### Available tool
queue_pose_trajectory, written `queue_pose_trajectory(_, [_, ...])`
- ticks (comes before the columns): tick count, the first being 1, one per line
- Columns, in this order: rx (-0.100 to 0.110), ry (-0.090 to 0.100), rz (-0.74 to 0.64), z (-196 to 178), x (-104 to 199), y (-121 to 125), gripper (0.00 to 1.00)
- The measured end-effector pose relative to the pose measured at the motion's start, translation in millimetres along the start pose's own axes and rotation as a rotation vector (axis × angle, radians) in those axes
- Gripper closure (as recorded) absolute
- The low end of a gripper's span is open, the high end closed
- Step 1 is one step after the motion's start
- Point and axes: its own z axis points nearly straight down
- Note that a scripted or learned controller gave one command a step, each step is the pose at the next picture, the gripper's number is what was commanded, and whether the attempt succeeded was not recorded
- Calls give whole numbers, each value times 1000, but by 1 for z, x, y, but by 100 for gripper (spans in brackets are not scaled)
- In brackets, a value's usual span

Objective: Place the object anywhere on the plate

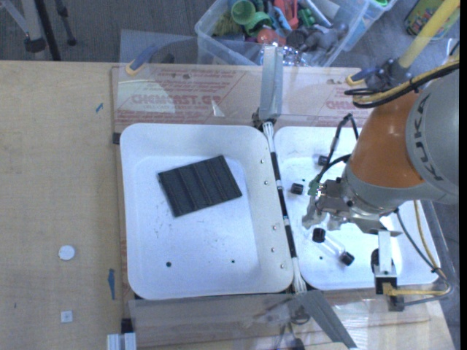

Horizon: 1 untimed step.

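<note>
A dark grey ribbed plate [201,184] lies flat in the left bin [146,268], slightly turned, toward the bin's back half. My gripper [319,222] hangs low over the right bin [416,268], under the orange wrist band. Several small black pieces lie on that bin's floor: one [297,189] to the gripper's left, one [318,235] just below it, and one [346,258] nearer the front edge, joined to a short clear stub. I see nothing held in the gripper. The arm hides much of the right bin's back.
A metal divider [271,86] stands behind the seam between the bins. Behind the bench sits a clear tub of coloured toys [292,13]. Yellow and black cables [408,79] trail along the arm. A small white disc [66,252] lies on the wooden bench at the left.
</note>
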Motion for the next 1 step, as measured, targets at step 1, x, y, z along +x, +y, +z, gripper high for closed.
queue_pose_trajectory(1, [-4,-2,116,0,58,16,100])
